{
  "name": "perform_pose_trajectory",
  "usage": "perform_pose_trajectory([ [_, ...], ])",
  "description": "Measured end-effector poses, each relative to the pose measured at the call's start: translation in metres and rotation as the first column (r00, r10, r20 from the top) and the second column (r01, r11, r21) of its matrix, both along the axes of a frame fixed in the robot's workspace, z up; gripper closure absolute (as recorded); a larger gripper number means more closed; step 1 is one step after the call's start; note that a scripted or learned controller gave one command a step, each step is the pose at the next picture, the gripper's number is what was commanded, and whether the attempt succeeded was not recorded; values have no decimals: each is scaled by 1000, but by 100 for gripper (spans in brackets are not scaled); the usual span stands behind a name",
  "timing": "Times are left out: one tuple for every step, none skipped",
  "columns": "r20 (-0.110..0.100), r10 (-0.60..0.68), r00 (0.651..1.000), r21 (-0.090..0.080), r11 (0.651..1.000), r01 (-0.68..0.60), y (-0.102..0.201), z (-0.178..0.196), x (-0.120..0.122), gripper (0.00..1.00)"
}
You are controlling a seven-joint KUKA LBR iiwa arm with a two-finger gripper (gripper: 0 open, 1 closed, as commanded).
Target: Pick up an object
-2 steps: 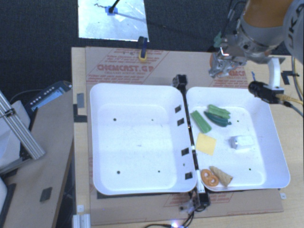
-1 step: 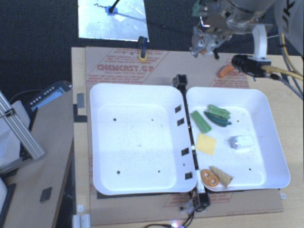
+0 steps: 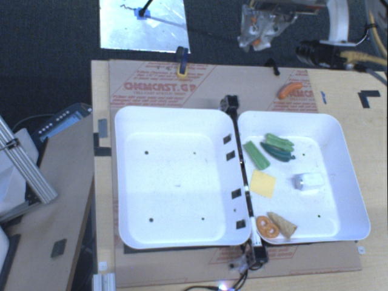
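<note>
At the frame's top right we see the hand [image 3: 262, 32] above the desk [image 3: 200, 80]; its grip we cannot tell. The right bin [image 3: 339, 162] holds a yellow square [image 3: 263, 183].

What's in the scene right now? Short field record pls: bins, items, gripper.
left bin: white, shallow
right bin: white, holds the items
right bin items: green stick, dark green pods, yellow square, white-grey block, orange ring, tan wedge
outside bins: orange piece on the board behind the right bin
gripper: raised, beyond the bench's far edge, holding nothing visible
task state: nothing picked yet
</note>
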State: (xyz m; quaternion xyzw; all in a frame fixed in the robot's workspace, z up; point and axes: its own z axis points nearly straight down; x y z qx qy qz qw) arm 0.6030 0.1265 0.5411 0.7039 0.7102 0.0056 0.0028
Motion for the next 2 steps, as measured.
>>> perform_pose_trajectory([
  [-9,-12,1000,-4,1000,12,-57,-5,-48,100],
  [-28,-10,1000,-6,1000,9,-73,-186,-104,100],
])
